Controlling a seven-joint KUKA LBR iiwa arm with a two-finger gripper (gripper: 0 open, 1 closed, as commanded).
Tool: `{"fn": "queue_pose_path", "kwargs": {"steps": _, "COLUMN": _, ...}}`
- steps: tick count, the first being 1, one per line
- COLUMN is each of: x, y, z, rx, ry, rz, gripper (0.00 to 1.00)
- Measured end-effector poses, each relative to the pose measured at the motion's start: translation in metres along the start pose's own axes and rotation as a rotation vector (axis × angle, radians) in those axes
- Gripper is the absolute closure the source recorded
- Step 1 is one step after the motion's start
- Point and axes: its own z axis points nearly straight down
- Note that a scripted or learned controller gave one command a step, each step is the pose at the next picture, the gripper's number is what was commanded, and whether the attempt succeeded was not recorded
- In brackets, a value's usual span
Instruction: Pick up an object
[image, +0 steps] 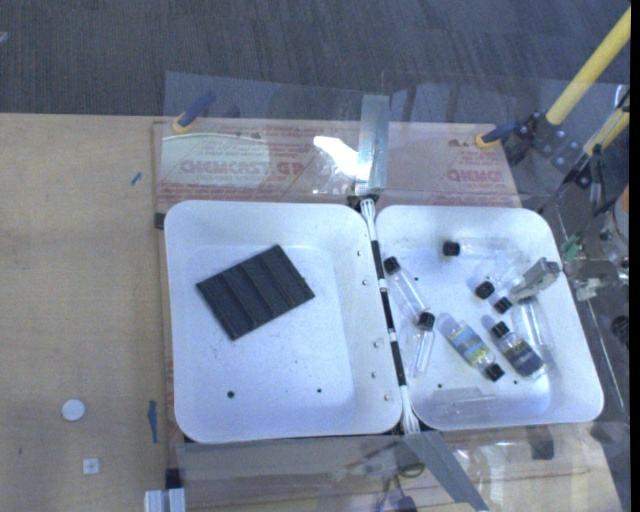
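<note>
The right bin (560, 400) holds several small clear vials with black caps. One vial (404, 287) lies near the divider, and another (422, 342) lies just below it. A small labelled bottle (466, 340) and a darker bottle (518, 352) lie in the bin's middle right. A further vial (475, 246) lies toward the far side. A grey metallic piece (533, 279) rests tilted near the bin's right wall. In the left bin (190, 400) a dark ribbed rectangular panel (255, 291) lies flat, turned at an angle.
Clear plastic sheeting and cardboard (215, 165) lie behind the bins. Yellow-handled clamps (590, 65) and cabling crowd the far right corner. The wooden bench (70, 300) stretches to the left, with a small white disc (73, 409) on it.
</note>
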Motion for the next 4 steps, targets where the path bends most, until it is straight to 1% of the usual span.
{"fn": "queue_pose_path", "kwargs": {"steps": 1, "x": -0.011, "y": 0.01, "z": 0.059, "rx": -0.015, "ry": -0.002, "rz": -0.094, "gripper": 0.0}}
{"fn": "queue_pose_path", "kwargs": {"steps": 2, "x": -0.013, "y": 0.027, "z": 0.064, "rx": -0.039, "ry": -0.007, "rz": -0.104, "gripper": 0.0}}
{"fn": "queue_pose_path", "kwargs": {"steps": 3, "x": -0.002, "y": 0.025, "z": 0.068, "rx": -0.05, "ry": -0.031, "rz": -0.172, "gripper": 0.0}}
{"fn": "queue_pose_path", "kwargs": {"steps": 4, "x": 0.013, "y": 0.011, "z": 0.09, "rx": -0.004, "ry": -0.003, "rz": -0.186, "gripper": 0.0}}
